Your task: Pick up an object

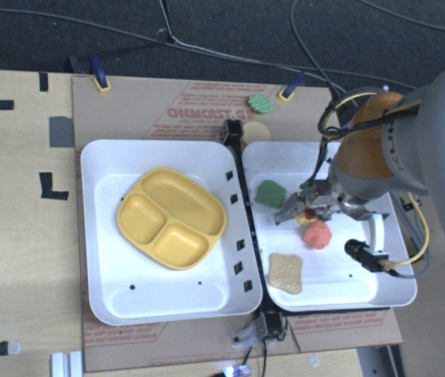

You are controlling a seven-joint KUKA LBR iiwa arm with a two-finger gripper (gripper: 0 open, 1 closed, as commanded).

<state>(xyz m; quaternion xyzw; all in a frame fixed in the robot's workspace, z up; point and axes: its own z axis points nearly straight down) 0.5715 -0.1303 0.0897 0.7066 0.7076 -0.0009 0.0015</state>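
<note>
Red and round, the small ball (317, 235) sits in the right bin (363, 285), just below the claw (300, 208); whether that claw is parted I cannot tell. Better it centres over the ball before descending.

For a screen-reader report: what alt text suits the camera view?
A grey robot arm's gripper hangs low in the right bin, among a red ball, a green piece and a tan sponge. The left bin holds a yellow divided tray.
</note>
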